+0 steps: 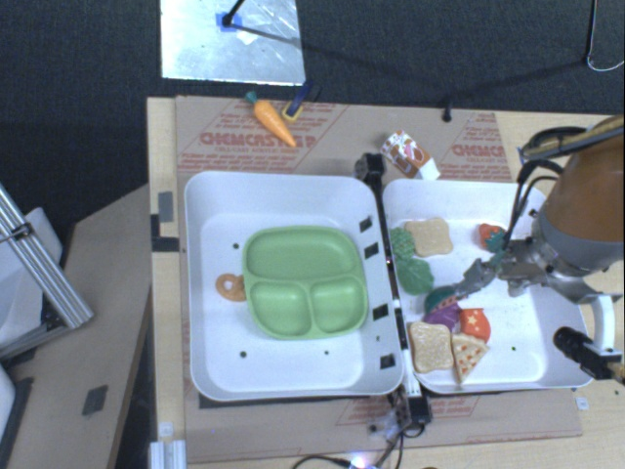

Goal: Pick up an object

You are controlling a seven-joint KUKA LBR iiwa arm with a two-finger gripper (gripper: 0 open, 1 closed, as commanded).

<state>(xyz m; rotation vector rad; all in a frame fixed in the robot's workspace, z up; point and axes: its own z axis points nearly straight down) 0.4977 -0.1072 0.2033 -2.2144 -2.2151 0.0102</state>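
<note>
The right bin (518, 360) holds several toy foods. My gripper (472, 281) hangs low over the bin's middle, its tip pointing left and down. Just off the tip lie a teal piece (441, 296) and a purple piece (444, 314), with a red wedge (475, 322) beside them. Nearer the front are a toast slice (430, 346) and a pizza slice (468, 356). A pale bread slice (428, 236) and a green leafy piece (410, 267) sit at the back left, a red tomato (491, 234) at the back. Nothing is visibly lifted.
The left bin (210, 213) carries a green divided plate (303, 281) and a small pretzel (231, 287). Behind the bins on the bench lie a carrot (273, 122) and a red-and-white packet (408, 154). A metal sheet (231, 27) lies further back.
</note>
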